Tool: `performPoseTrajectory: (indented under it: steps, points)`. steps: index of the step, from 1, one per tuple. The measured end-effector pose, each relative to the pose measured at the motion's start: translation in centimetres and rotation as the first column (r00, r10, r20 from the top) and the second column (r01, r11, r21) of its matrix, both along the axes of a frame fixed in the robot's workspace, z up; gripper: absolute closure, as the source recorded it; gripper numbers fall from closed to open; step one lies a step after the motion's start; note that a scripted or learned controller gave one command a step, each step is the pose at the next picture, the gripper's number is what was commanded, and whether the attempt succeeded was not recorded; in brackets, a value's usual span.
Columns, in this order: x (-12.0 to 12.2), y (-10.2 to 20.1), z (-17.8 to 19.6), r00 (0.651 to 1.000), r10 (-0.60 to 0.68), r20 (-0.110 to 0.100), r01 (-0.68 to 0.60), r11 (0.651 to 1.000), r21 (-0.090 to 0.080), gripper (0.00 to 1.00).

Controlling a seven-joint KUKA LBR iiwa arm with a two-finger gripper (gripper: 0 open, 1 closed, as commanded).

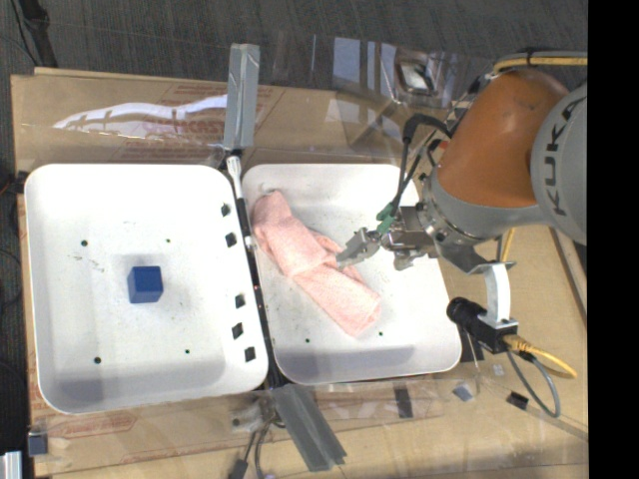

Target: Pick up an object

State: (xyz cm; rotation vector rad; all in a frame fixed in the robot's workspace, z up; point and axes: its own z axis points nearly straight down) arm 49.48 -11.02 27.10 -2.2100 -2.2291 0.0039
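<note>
Pink cloth [315,264] in right bin [419,352]: soft, light, floppy; pinch a raised fold. Gripper [351,251] at its edge, can't tell if closed.

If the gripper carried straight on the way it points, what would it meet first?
Most likely the rumpled pink cloth: the gripper points left toward it, its tips at the cloth's edge, though height above it is unclear.

The arm [519,148] is grey, with a broad, rounded orange band above the wrist and black letters on the grey shell at 3 o'clock. Dark cables loop from the orange band's 10 o'clock side toward the metal gripper [351,252]. At 5 o'clock a white bracket carries a black cylinder with a yellow cable
</note>
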Motion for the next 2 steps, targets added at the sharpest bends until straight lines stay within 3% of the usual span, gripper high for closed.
performPoseTrajectory:
  steps: [1, 2]
  points:
    - [3.0, -1.9, -5.6, 0.996, 0.092, -0.001, -0.092, 0.996, 0.000, 0.00]
    - [10.8, -1.6, -12.7, 0.996, 0.084, -0.001, -0.084, 0.996, 0.000, 0.00]
